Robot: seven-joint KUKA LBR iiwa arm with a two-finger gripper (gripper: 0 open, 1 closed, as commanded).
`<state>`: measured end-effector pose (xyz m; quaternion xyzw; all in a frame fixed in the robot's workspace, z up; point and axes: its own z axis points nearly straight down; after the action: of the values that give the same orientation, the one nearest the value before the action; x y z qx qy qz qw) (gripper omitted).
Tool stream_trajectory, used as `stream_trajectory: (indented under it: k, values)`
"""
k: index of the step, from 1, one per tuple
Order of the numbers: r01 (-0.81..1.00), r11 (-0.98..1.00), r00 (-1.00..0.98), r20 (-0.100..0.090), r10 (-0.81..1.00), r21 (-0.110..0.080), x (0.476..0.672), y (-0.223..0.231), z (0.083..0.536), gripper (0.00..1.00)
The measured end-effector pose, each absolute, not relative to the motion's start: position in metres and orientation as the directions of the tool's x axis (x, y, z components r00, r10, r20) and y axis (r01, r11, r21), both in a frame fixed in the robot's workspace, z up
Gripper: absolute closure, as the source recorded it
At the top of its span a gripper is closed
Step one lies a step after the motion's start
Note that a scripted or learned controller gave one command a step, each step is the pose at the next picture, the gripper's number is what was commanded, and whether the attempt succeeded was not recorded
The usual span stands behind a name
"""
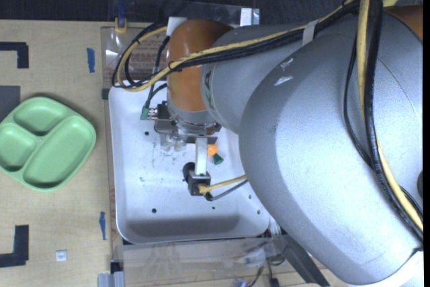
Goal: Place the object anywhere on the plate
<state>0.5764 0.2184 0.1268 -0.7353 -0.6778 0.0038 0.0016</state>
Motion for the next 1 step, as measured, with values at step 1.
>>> stream_trajectory:
  k: [1]
  values:
    - [1.0, 0.021, -0.021, -0.003, 1.0, -0.008, 0.5156, 0.2256, 0.1935, 1.0]
